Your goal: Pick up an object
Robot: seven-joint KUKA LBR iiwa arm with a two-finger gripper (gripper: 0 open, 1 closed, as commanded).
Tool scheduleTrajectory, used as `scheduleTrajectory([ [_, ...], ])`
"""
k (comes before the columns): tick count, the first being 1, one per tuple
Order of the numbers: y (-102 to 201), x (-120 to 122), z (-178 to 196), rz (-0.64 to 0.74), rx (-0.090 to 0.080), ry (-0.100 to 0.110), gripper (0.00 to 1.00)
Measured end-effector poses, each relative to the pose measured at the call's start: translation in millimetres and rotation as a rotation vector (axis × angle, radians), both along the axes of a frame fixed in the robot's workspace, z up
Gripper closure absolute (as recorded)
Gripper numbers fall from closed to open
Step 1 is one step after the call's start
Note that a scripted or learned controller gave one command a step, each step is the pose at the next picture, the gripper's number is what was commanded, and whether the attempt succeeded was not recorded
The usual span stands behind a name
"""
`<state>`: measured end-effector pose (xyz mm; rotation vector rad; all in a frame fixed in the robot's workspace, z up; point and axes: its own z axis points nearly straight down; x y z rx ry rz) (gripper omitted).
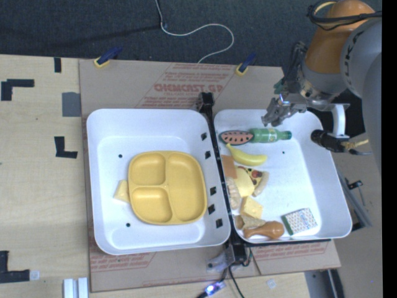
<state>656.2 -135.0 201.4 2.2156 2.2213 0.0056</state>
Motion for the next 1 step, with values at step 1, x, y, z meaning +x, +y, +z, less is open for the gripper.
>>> scheduleTrajectory([
  [1, 0.9, 0.6, 24.1, -0.001, 0.001, 0.005, 1.0],
])
